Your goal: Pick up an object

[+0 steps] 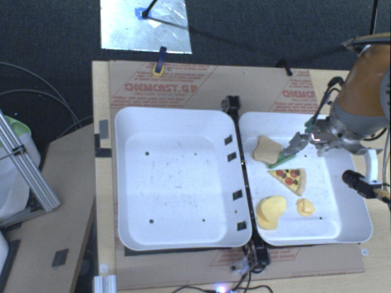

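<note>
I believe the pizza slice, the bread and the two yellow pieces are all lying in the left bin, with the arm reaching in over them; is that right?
Not quite: the camera view shows them in the right bin, not the left. The pizza slice, the bread and the two yellow pieces all lie there, with the arm reaching in over them.

Robotics lab: grey-orange arm [366,84] over two white bins [177,176] on cardboard-lined tabletop [183,84], loose cables [36,96], aluminium framing [24,163].

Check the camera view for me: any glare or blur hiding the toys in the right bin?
Camera view: even light, soft shadows; pizza slice and bread slice read sharp; glare stays on the metal sheet beyond the bins; gripper slightly soft.
</note>
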